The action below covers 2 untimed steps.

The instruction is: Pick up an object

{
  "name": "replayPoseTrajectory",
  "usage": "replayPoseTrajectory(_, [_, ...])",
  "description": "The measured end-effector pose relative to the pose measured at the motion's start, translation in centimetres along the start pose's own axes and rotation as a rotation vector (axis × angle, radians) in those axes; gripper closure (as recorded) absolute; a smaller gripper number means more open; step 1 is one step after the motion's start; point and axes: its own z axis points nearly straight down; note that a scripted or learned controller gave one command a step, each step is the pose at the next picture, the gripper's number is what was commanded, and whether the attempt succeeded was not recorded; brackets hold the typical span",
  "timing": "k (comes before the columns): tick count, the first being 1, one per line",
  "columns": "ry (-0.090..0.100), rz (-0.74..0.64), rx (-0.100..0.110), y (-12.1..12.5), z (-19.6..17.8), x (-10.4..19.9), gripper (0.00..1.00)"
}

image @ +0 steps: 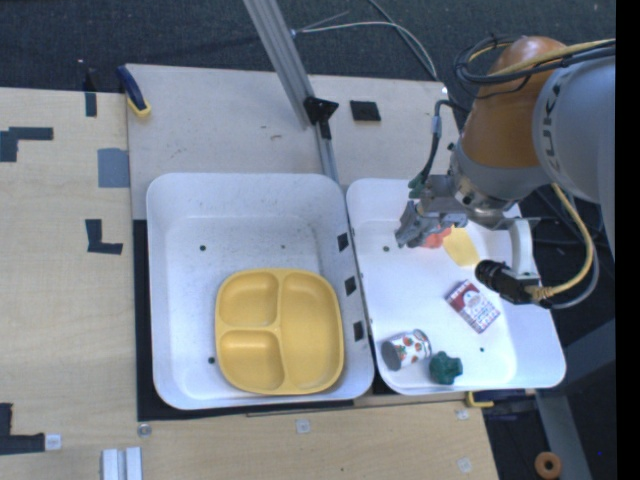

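Objects lie in the right bin [375, 203] with the gripper [420, 230]: yellow piece [461, 248] just right of it, red-white packet [472, 305] below-right, printed cup [405, 349] and green lump [446, 368] well below. Finger opening: cannot tell. Yellow tray [279, 330] occupies the left bin [175, 268].
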Motion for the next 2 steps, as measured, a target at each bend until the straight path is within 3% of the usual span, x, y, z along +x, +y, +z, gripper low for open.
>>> replayPoseTrajectory(2, [0.0,-0.001,-0.001,1.2,-1.2,10.8,1.0])
